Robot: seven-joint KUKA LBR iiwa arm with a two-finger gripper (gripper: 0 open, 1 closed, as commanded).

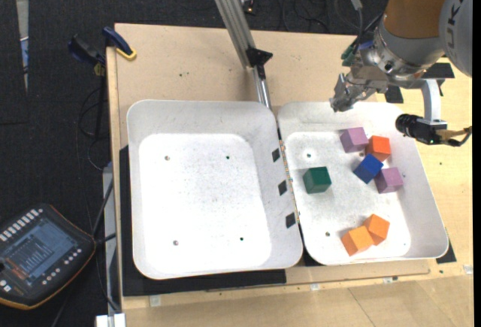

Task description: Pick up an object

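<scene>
The claw [342, 101] hangs over the upper edge of the right bin [421, 243], its grip impossible to tell. Seven blocks lie scattered below, a purple block [353, 140] nearest, likely the easiest target.

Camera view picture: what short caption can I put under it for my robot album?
Robot hand hovers over the right white bin, near small purple, orange, blue and green cubes.

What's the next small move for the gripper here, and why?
Probably lower toward the purple cube. The gripper hangs over the right bin's far edge with nothing seen between its fingers, and that cube lies nearest, just in front of it, though an orange cube touches its side.
</scene>
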